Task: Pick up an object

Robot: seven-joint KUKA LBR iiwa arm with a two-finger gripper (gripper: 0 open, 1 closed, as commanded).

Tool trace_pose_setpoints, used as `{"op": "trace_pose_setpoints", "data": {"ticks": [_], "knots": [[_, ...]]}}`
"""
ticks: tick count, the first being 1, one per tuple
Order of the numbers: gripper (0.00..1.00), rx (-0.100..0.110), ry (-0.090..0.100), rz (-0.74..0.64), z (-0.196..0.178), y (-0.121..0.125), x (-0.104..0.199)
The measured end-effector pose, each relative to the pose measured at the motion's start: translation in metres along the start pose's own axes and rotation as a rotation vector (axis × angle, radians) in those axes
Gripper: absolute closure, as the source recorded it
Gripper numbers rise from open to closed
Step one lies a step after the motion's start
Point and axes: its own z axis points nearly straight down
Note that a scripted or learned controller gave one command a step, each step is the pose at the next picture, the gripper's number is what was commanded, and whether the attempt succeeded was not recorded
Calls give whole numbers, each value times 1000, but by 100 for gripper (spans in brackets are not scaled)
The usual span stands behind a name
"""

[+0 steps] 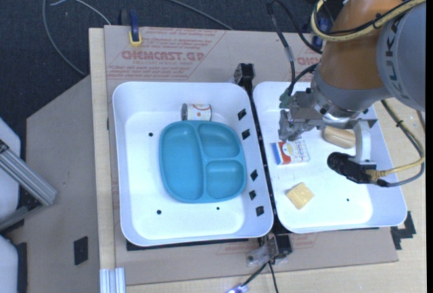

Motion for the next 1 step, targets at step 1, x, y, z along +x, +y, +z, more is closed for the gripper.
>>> {"op": "trace_pose_setpoints", "data": {"ticks": [1], "knots": [[100, -2, 1, -1, -3, -9, 57]]}}
